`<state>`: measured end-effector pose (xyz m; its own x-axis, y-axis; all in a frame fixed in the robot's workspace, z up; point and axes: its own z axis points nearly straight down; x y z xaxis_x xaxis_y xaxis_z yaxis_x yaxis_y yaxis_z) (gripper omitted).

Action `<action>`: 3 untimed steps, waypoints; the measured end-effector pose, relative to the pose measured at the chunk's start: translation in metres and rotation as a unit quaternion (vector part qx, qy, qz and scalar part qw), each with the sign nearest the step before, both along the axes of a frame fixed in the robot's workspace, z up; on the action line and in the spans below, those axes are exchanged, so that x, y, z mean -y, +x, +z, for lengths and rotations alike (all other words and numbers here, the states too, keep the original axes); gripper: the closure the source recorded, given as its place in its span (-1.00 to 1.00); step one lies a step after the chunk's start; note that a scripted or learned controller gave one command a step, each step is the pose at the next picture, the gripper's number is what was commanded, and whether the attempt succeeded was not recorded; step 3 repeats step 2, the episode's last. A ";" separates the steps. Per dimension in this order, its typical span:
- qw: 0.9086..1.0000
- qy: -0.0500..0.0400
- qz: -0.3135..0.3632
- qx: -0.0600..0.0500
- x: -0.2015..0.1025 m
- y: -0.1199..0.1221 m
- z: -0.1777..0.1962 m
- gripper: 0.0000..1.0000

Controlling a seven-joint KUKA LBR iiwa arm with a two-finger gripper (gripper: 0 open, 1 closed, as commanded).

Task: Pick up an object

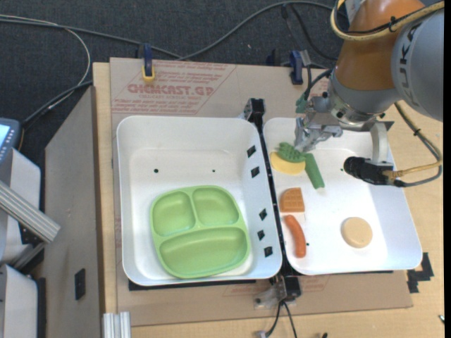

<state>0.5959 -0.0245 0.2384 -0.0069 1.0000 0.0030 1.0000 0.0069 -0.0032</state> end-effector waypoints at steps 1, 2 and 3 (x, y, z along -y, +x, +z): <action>1.000 -0.001 -0.001 0.000 -0.050 -0.013 -0.013 1.00; 1.000 -0.001 -0.001 0.000 -0.103 -0.031 -0.021 1.00; 1.000 -0.001 -0.001 0.000 -0.103 -0.031 -0.021 1.00</action>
